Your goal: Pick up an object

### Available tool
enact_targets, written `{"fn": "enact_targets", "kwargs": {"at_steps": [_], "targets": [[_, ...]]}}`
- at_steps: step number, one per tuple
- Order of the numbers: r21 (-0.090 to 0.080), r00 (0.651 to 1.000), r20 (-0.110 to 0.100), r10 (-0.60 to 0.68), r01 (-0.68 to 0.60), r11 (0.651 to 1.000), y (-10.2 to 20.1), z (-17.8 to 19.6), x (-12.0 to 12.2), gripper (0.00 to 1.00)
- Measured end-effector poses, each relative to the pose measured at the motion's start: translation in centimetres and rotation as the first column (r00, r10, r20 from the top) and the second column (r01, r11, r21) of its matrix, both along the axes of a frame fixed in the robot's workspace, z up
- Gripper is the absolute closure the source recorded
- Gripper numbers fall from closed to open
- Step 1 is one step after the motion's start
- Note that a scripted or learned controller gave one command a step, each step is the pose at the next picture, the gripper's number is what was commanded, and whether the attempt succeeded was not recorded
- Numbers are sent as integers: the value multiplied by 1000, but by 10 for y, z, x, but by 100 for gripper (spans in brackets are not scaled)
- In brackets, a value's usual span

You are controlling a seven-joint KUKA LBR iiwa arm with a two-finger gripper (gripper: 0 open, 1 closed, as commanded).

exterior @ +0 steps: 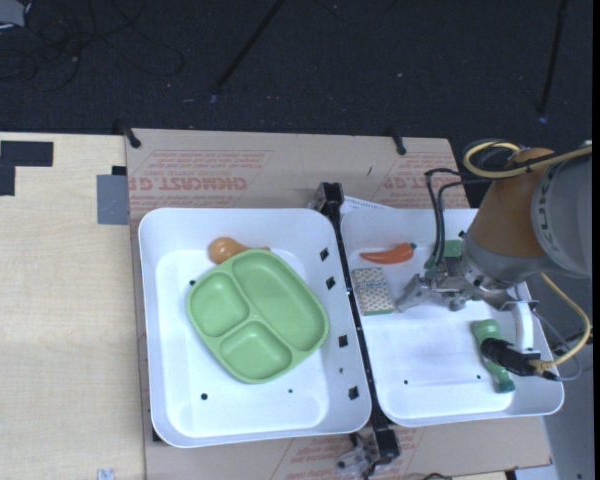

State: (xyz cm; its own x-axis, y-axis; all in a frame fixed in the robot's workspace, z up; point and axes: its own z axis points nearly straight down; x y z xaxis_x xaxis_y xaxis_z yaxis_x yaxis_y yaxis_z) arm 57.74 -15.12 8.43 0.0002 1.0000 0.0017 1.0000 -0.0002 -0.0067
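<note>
Pincer (412,295), grip state unclear, hovers beside patterned packet (371,290); its print is unreadable.

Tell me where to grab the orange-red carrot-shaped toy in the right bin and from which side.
Grip the orange-red carrot-shaped toy across its thick middle, coming from above: it lies flat and long across the right white bin, its narrow sides free.

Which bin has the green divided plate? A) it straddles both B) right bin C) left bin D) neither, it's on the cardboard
C: the green divided plate lies flat inside the left bin, beside an orange object at its upper edge; the right bin holds a carrot-like piece and a patterned square, with the gripper over it.
</note>
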Motion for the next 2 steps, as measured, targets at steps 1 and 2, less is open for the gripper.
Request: {"fn": "enact_targets", "kwargs": {"at_steps": [1,2], "targets": [[0,1000,2,-4,4,1000,0,3,-1,0],[1,1000,1,-8,8,1000,-1,13,-1,100]]}}
